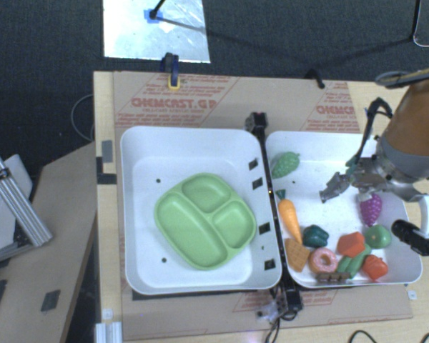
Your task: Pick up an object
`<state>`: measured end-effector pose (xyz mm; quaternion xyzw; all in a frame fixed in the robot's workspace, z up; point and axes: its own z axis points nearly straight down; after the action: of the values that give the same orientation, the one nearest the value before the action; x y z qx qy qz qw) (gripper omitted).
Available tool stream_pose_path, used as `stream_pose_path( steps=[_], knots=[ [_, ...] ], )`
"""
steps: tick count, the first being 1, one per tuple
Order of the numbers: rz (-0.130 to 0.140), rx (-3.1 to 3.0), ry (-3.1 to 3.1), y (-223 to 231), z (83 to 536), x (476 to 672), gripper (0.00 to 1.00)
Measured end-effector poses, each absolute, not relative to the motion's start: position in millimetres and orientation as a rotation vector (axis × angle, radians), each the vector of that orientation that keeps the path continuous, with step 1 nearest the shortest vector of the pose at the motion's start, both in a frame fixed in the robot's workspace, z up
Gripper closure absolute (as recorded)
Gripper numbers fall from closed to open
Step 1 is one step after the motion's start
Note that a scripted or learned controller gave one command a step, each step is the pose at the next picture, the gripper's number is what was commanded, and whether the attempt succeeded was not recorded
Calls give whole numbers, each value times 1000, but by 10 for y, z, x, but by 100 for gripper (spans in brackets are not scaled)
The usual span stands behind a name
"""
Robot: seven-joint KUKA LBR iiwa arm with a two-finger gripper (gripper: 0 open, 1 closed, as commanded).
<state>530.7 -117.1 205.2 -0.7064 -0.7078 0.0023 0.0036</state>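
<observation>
The right bin point(311, 152) holds several toy foods. A green leafy vegetable point(285, 164) lies at its far left and an orange carrot point(289, 219) runs along its left wall. Purple grapes point(370, 208) lie just right of and below my gripper point(332, 189). Near the front sit a dark green pepper point(315, 236), a pink donut point(322, 261), a red pepper point(351, 244), a green apple point(377, 236) and a red strawberry point(375, 266). My gripper hovers over the bare middle of the bin, with nothing seen in it.
The left bin point(150, 163) holds a light green divided plate point(204, 220). Black clips point(257, 122) join the bins along the shared wall. The arm's orange band point(418, 113) hangs over the right bin's far right corner.
</observation>
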Motion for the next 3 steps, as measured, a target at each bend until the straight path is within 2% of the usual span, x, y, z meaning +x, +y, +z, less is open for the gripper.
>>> stream_pose_path(
  steps=[1,3],
  knots=[
    [-1,-2217,-2226,-1171,2094,5330,0],
    [3,-2218,-2220,-1260,951,5318,0]
  ],
)
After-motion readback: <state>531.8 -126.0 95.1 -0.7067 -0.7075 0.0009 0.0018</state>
